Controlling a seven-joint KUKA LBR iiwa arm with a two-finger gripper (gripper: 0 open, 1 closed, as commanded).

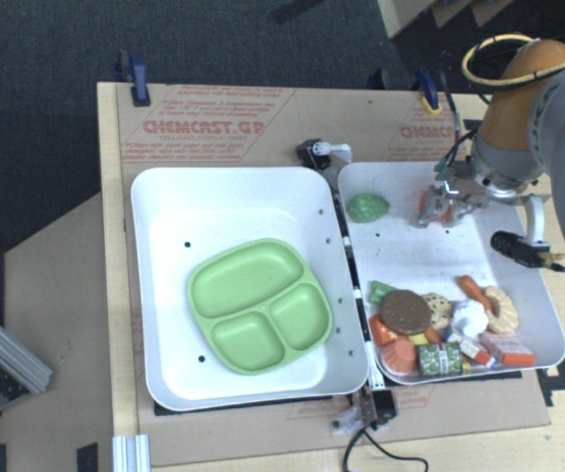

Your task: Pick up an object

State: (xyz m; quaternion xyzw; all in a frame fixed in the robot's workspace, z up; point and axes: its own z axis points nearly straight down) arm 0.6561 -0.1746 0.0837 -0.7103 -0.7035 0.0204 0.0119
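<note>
My gripper (441, 206) hangs low over the far part of the right bin (415, 254), reaching in from the right. A small orange-red piece (425, 203) lies right against its left side; whether the gripper holds it is unclear. To the left, a round green toy (367, 206) rests on the bin floor. At the bin's near end lies a pile of toy foods: a brown cookie (404, 312), a green carton (440, 359), an orange sausage (473, 287) and a white piece (472, 318).
The left bin (164, 214) holds a green three-compartment plate (258, 305). A black clip (313, 151) sits at the far end of the seam between the bins. The arm's black side part (520, 248) overhangs the right bin's right rim.
</note>
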